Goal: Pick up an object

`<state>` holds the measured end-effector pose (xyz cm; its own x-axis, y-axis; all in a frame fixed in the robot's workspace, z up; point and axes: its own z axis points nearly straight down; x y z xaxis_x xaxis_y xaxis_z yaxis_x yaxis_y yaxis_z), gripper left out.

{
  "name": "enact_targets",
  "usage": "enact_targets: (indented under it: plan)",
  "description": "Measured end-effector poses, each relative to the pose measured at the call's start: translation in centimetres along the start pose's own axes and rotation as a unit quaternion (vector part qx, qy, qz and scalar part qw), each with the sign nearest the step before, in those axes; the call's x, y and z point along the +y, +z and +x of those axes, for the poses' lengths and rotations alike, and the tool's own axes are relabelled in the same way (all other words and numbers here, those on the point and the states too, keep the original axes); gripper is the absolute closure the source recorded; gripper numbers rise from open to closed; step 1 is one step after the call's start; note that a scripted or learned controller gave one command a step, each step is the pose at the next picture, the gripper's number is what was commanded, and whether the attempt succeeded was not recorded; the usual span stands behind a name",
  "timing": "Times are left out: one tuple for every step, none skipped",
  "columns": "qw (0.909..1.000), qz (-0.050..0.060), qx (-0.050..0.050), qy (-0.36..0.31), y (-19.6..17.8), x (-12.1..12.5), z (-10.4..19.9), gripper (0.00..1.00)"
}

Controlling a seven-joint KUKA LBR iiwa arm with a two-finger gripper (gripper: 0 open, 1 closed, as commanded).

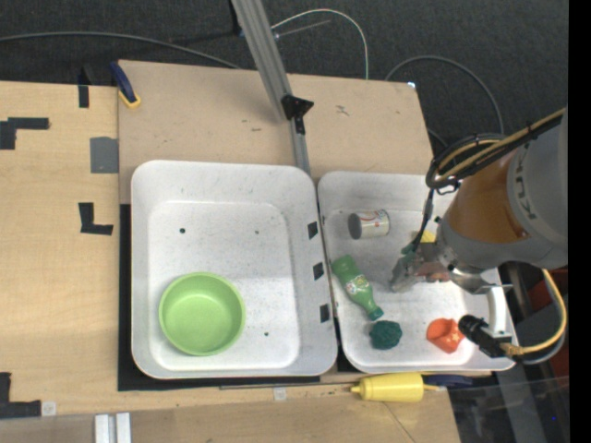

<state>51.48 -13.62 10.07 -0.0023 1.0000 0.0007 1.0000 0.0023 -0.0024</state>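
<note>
The grey KUKA arm with the orange band is reaching in from the right and hanging its claw [407, 273] low over the right-hand shallow white plastic bin [406, 190]. Whether the claw is spread or pressed together cannot be told from this slant; nothing is showing between its tips.

Just left of the claw, the small green plastic bottle [356, 287] is lying on its side, angled toward the near edge. A silvery metal can [369, 223] is resting farther back, a dark green crumpled lump [386, 334] is sitting near the front wall, and an orange-red block [444, 335] is lying to its right.

The bottle is looking like the likeliest target. A clean grab would probably mean centring over its body, turning the claw across its narrow width, and descending fully before closing.

In the left-hand white bin [148, 192], a lime-green round bowl [201, 314] is sitting at the near corner.
</note>
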Motion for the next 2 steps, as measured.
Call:
enact_targets:
  plan:
    - [1.0, -0.002, -0.001, 0.001, -4.5, 0.4, -0.7, 1.0]
    - [1.0, -0.003, -0.001, 0.0, -10.3, 0.4, 0.2, 1.0]
